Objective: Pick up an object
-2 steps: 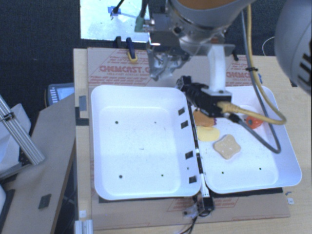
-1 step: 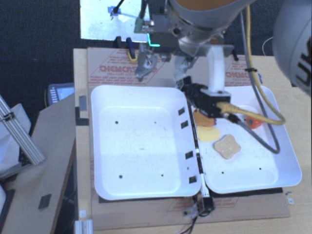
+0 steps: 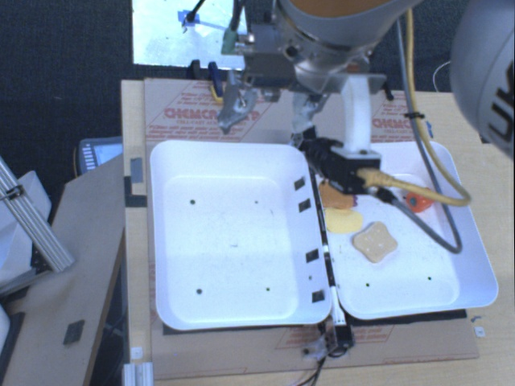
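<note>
My gripper [image 3: 269, 115] hangs high over the back edge of the two bins, near the divider between them. Its two metal fingers [image 3: 233, 109] stand wide apart, open, with nothing between them. In the right bin [image 3: 451, 288] lie a tan toast-shaped piece [image 3: 375, 242], a flat yellow piece [image 3: 344, 222] and an orange piece [image 3: 338, 196] close to the divider. A small red-orange object [image 3: 418, 203] sits further right, partly behind a cable. All of them lie well below and to the right of the fingers.
The left bin [image 3: 233, 240] sits beside the right one on a cardboard sheet [image 3: 185, 115]. A black connector block [image 3: 344, 167] with a yellow cable [image 3: 434, 175] and a grey cable [image 3: 438, 236] hangs over the right bin's back. A metal rail [image 3: 32, 223] leans at the far left.
</note>
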Tool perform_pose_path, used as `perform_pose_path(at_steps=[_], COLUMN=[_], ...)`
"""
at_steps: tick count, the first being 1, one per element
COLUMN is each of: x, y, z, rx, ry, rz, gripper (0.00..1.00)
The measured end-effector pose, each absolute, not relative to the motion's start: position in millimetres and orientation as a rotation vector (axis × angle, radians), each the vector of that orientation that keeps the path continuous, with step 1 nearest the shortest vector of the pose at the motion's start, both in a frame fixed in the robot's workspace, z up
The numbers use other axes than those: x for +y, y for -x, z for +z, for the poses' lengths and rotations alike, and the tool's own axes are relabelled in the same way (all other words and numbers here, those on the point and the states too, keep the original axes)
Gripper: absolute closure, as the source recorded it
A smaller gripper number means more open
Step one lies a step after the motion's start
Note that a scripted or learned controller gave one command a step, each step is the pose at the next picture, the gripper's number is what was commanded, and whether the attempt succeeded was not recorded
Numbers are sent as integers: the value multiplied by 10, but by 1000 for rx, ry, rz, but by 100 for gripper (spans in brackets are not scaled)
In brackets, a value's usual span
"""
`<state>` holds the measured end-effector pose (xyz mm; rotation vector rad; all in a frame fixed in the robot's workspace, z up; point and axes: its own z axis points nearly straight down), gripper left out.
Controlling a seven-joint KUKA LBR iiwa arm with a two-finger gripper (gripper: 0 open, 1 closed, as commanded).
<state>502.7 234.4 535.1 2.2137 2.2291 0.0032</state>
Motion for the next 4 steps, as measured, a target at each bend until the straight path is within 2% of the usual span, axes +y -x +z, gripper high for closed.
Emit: perform_pose_path(at_steps=[4], x=[2344], y=[-5027], z=[5351], rx=[2229], ry=[-2214], rz=[3], gripper=[0])
